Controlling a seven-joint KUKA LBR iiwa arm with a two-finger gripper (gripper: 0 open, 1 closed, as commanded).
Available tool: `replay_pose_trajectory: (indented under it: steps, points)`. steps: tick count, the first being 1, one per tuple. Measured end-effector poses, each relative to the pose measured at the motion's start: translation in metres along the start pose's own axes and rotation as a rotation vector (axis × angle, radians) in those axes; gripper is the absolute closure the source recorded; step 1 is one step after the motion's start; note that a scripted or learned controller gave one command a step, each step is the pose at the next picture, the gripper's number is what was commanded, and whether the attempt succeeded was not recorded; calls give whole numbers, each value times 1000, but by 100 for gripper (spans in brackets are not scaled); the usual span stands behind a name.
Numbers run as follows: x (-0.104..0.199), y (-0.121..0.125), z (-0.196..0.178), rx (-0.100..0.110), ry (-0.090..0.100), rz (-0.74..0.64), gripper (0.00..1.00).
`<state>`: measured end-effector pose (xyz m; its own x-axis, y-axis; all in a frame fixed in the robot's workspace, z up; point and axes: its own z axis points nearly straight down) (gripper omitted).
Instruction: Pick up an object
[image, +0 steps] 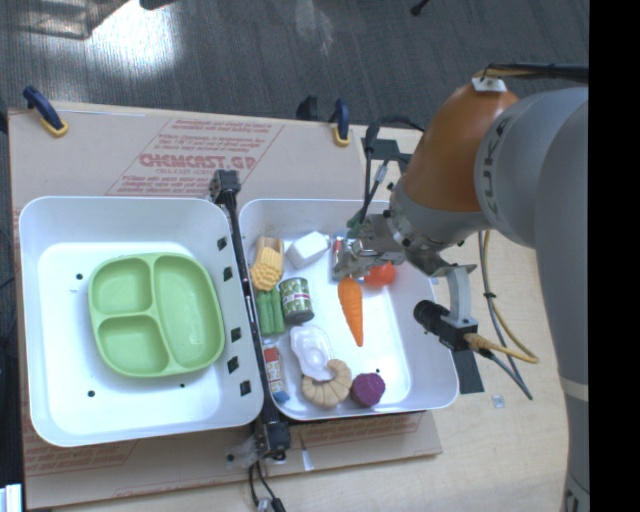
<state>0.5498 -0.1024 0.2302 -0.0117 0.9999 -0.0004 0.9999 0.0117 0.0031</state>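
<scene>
**Operator:** Looking down on the 2 bins, I had the gripper (352, 262) low in the right bin (432, 385), at the carrot's (351, 310) top end, beside a red toy (380, 274).

**Colleague:** Closed on anything?

**Operator:** I couldn't tell; the wrist hid it, and I saw nothing held. I judged the carrot the likeliest target.

**Colleague:** Why there?

**Operator:** It lay apart from the corn (266, 265), can (296, 299) and croissant (328, 383), probably leaving room. The left bin (40, 395) held 1 green plate (155, 313).
</scene>
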Motion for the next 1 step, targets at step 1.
replay_pose_trajectory:
  steps: [1]
  points:
    - [0,1,-10,-3,-1,-6,100]
